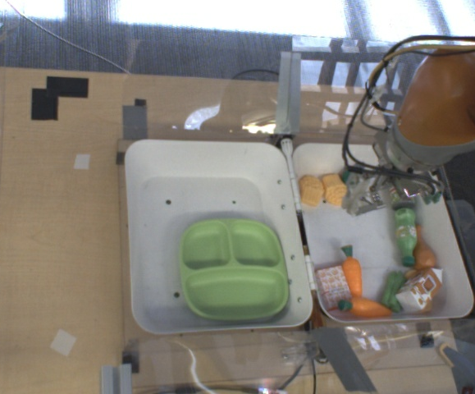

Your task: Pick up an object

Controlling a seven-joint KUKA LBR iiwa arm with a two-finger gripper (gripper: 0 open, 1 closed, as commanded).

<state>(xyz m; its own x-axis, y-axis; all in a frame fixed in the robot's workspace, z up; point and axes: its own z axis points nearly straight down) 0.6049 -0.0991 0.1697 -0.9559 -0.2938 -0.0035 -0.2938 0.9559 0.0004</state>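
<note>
Gripper (376,194) first: we see it low in the far part of the right bin (459,302), a tangle of metal and cable under the orange-banded wrist, and we cannot tell how it is set or whether anything sits in it. Our reading is that the pick is not yet done; nothing is visibly lifted, and every item we can make out lies on the bin floor.

Just left of the gripper lie two yellow pieces (322,190), rounded with a bumpy surface, like toy corn. Nearer us lie a smooth orange carrot (352,274) with a green top, a second carrot (370,308) lying flat, a green bottle (405,235) of glossy plastic, a small printed card or packet (332,284), and a carton (422,290) tilted against the right wall.

The left bin (151,179), matte white plastic with rounded corners, holds a light-green divided plate (233,268) with three compartments.
</note>
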